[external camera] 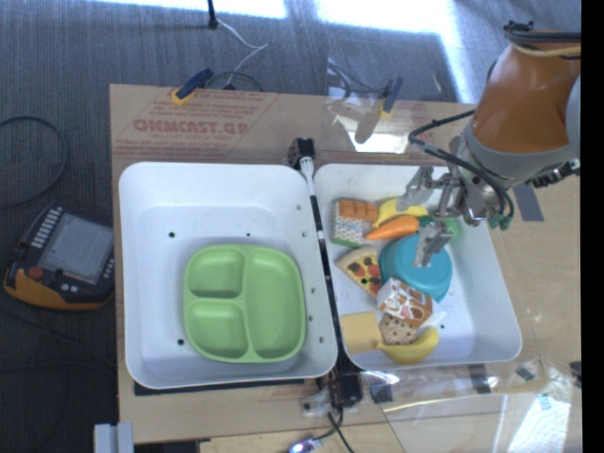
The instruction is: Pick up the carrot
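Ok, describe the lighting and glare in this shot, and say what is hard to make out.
Camera view: bright light washes out the floor at the top; glare whitens the cardboard above the right bin; the white bins run near overexposed. The gripper is dim and blurred, so its fingers are unreadable. The carrot reads clearly.

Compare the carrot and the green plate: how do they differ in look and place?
The carrot is orange, slim and tapered; the green plate is broad, flat and split into compartments. The carrot lies crowded among other toys in the right bin; the plate sits in the left bin. Both rest in white bins.
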`<action>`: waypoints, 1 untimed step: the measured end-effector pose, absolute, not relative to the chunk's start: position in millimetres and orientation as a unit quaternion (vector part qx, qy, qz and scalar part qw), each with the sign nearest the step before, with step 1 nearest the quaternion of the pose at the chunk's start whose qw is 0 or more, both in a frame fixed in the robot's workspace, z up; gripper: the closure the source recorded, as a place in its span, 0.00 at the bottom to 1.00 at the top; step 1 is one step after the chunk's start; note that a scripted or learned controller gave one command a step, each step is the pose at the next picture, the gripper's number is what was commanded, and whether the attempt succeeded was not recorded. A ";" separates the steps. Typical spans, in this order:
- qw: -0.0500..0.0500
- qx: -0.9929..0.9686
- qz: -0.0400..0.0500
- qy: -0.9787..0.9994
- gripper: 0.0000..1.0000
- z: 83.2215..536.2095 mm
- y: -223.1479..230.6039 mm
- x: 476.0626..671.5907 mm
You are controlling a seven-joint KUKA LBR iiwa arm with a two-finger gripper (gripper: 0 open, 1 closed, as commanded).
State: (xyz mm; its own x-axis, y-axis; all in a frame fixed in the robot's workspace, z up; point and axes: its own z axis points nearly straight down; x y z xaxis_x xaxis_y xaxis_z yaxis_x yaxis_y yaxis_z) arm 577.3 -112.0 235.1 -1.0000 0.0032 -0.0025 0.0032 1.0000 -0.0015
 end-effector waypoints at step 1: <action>0.001 -0.006 -0.001 1.000 0.00 145.0 -125.7 576.6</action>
State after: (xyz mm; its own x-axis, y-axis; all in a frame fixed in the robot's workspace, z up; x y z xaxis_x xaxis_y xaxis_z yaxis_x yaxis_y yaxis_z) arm 576.6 -125.7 145.0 -0.9999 -0.0119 -0.0024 -0.0119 0.9999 -0.0017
